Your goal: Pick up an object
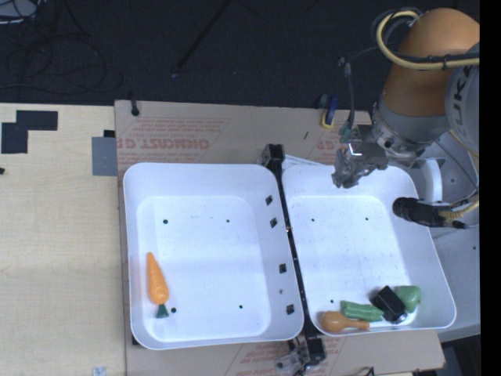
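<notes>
Here, from my remote seat, I saw gripper (350,171) hanging over far rim of right bin (368,233), nothing visible between its parts; I could not tell whether it was open or closed. Well away from it, toward near side of same bin, lay small cluster: green object (362,310), black object (388,303) touching it, second green piece (408,294) beyond, tan pear-shaped object (341,322) just beside. Farther off still, across divider in left bin (196,210), orange carrot (156,280) lay alone near that bin's outer wall.
</notes>
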`<action>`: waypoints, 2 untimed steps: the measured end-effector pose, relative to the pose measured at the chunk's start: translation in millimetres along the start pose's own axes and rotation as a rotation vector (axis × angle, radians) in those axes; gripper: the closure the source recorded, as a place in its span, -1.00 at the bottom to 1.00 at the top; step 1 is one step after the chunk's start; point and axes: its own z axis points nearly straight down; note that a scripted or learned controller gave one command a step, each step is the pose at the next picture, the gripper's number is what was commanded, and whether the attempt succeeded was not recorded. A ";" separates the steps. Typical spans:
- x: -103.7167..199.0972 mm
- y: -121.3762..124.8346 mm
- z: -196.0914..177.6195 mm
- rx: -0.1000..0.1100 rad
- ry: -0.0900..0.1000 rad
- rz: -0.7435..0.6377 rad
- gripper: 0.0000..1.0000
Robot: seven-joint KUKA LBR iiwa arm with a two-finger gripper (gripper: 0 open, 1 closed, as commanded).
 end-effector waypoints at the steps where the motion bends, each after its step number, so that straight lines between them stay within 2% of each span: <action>1: 56.6 41.0 13.8 -0.008 0.002 -0.011 1.00; 2: -39.6 24.5 2.9 -0.008 -0.003 0.003 1.00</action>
